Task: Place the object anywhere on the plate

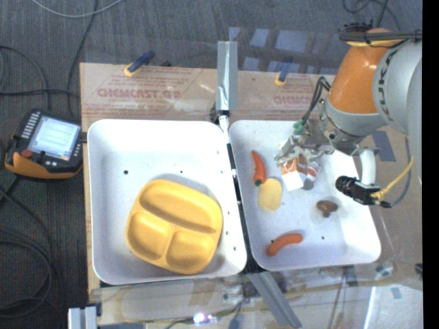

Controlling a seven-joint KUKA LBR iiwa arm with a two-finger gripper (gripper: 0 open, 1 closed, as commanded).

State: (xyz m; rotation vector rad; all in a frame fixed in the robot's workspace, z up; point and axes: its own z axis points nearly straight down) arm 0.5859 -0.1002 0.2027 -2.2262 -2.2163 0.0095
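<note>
The pincer (299,157) hangs low in the right bin (357,242); how far it is open I cannot tell. "KUKA" is partly readable on the arm (398,60). A carrot (258,167) lies just to its left, and the yellow plate (175,225) sits further left in the other bin (110,149).
</note>
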